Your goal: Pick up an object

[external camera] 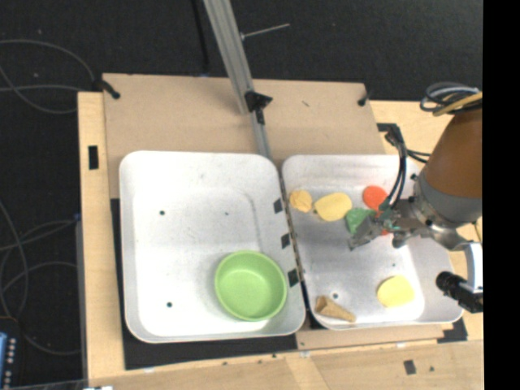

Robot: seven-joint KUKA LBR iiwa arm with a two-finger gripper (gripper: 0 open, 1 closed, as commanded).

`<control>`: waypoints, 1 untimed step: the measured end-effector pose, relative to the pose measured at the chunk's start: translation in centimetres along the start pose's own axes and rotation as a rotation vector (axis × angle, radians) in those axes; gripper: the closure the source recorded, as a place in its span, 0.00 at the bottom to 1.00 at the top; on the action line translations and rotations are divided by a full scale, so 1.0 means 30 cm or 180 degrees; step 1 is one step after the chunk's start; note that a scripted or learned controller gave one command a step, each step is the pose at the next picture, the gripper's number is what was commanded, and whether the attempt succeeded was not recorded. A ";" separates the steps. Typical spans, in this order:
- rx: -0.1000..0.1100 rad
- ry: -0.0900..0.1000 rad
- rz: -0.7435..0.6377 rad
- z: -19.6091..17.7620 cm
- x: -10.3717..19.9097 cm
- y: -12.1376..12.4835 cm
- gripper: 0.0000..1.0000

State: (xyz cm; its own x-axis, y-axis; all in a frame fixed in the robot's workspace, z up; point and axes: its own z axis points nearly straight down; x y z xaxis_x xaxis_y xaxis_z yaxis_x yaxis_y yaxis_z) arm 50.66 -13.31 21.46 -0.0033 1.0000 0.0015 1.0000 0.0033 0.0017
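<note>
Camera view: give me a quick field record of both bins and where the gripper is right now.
left bin: holds a green bowl near its front right corner
right bin: holds the loose items below
back row: small yellow piece, larger yellow piece, green item, orange-red item
front: round yellow item, tan cone-shaped piece by the front wall
gripper: low over the right bin, beside the green item
grip state: cannot tell
arm: reaching in from the right
</note>
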 end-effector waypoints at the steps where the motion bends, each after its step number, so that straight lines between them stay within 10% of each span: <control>1: -0.0002 -0.0001 0.0006 0.000 -0.001 0.000 0.00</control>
State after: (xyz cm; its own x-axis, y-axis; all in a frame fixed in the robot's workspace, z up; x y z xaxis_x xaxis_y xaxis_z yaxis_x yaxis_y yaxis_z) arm 50.67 -13.33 21.47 -0.0014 1.0000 0.0011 1.0000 0.0014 0.0025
